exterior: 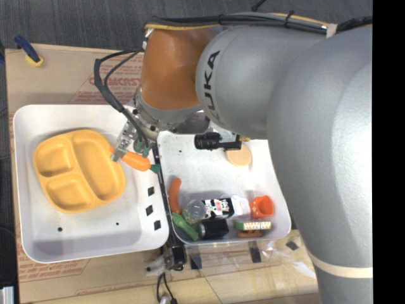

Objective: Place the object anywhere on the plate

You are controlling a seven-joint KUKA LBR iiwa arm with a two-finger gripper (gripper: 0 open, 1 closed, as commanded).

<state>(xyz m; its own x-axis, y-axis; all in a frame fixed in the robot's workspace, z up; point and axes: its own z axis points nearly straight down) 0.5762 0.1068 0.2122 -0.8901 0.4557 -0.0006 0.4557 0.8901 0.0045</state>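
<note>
The tool grips a small orange toy carrot between its metal fingers, just beside the right rim of the yellow, three-compartment plastic plate, which lies in the left white bin on the surface.

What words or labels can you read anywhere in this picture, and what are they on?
"KUKA": dark letters on the grey arm.
Red print, partly hidden, on the cardboard under the bins: too cut off to read.
Black-and-white label on the bottle in the right bin: too small to read.
</note>
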